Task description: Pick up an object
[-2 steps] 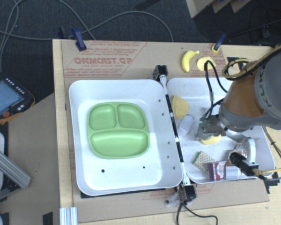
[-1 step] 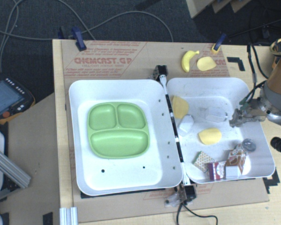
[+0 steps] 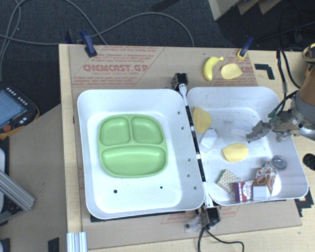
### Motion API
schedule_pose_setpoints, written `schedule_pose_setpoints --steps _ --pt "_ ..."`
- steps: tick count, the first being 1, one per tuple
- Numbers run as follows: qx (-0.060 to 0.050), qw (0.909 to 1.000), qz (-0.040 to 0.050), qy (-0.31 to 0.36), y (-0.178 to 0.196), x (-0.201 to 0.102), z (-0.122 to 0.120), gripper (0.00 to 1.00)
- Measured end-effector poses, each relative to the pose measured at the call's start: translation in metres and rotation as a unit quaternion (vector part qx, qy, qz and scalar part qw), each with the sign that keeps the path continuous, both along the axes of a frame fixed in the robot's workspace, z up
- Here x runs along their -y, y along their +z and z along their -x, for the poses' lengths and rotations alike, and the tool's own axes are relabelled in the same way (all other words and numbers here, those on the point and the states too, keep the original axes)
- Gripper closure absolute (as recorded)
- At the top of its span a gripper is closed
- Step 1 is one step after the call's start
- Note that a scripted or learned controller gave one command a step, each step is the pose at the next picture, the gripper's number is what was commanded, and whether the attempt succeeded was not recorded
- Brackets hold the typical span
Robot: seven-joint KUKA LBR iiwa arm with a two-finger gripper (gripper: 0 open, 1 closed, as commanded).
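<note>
We are taking the green divided plate (image 3: 132, 145) in the left bin (image 3: 89, 106) as our landmark. To its right, over the right bin (image 3: 262, 96), we are seeing the gripper (image 3: 258, 132) hovering; we cannot tell its state. Just below the gripper, a yellow lemon-like object (image 3: 235, 152) is lying, with nothing gripping it. A yellow wedge (image 3: 201, 119) is sitting nearer the plate.
</note>
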State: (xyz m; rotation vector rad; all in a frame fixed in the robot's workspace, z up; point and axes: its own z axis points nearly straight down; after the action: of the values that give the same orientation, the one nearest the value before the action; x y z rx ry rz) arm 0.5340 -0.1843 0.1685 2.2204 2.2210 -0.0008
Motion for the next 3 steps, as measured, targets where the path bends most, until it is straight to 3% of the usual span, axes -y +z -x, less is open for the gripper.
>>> schedule_pose_setpoints --steps 1,2,3 --pt "0.002 1.0000 0.0014 -0.001 -0.071 -0.082 -0.006 0.00" --pt "0.001 1.0000 -0.0006 0.000 -0.083 -0.071 0.003 0.00" --pt "0.002 1.0000 0.0006 0.000 -0.073 -0.070 0.003 1.00"
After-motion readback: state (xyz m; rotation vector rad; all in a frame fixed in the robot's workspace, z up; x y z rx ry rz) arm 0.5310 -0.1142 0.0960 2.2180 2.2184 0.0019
